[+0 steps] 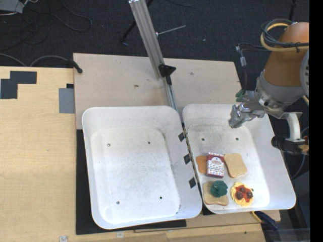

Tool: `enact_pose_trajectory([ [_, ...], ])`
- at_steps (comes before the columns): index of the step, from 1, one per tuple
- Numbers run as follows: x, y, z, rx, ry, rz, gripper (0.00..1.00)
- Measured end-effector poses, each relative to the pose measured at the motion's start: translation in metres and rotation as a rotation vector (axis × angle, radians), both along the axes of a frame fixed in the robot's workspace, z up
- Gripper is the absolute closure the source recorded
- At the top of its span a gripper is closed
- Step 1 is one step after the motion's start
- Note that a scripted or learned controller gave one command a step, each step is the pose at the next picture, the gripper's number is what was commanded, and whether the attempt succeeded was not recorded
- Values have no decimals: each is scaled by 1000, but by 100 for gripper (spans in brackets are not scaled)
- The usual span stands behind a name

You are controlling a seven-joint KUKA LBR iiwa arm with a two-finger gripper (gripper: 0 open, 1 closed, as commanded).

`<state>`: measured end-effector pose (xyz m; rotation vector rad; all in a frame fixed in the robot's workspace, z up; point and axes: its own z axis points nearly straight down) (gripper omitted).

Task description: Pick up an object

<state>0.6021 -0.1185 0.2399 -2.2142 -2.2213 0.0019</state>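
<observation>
End effector [237, 117] over right bin's [262, 135] far end, finger state unclear, red carton [215, 165] well nearer camera, apart.

The right bin [262, 135] holds a carton [215, 165] between two toast slices [235, 165], near its front edge.

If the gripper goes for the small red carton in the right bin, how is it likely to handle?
The red carton looks boxy and flat-sided, so probably stiff and unlikely to roll. It lies flat, overlapping the toast slice beside it, so a push would likely drag that along. It seems small and probably light.
</observation>
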Motion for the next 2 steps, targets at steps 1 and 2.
enact_pose_trajectory([
  [1,-11,42,2,0,0,0,100],
  [2,-27,90,9,0,0,1,100],
])
